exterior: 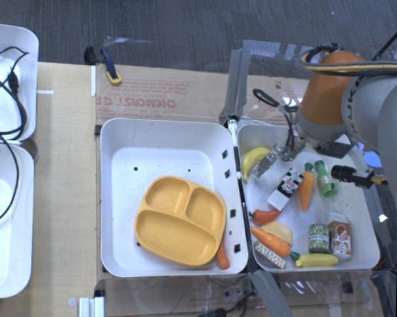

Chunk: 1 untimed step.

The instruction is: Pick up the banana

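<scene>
Looking down, we see the banana (253, 159) in the right bin's (372, 238) upper left corner, by the divider. Gripper (269, 162) sits right beside it, touching maybe; honestly we can't tell open or closed.

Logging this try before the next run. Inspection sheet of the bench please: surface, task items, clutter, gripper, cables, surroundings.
Surface: wooden bench bearing a left bin and a right bin, side by side.
Job's things: banana at the right bin's upper left corner, lying in the bin.
Clutter: yellow divided plate in the left bin; carrots, a green bottle, cans and a small carton in the right bin.
Grippers: gripper right beside the banana; finger state unclear.
Cables: black cable at far left; loops near the wrist.
Surroundings: dark carpet beyond the bench.
</scene>
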Available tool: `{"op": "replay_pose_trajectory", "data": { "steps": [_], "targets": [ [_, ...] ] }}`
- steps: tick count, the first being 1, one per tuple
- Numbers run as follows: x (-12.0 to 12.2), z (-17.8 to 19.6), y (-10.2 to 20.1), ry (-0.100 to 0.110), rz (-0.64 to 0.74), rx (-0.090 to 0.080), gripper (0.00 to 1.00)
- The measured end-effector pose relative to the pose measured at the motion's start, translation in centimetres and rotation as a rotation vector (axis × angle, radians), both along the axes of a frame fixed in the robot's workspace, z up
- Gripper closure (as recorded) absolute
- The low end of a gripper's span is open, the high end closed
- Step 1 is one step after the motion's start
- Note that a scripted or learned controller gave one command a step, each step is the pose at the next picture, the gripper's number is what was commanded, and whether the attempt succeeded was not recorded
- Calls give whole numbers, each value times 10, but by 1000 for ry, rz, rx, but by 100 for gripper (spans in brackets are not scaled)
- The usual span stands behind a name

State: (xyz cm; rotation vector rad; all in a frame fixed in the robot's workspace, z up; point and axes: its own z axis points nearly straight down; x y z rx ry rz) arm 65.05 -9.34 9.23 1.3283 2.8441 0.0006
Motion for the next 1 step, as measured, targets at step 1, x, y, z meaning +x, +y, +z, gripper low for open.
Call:
{"op": "replay_pose_trajectory", "data": {
  "steps": [1],
  "targets": [
    [1, 10, -1, -4, 0, -1, 100]
  ]
}}
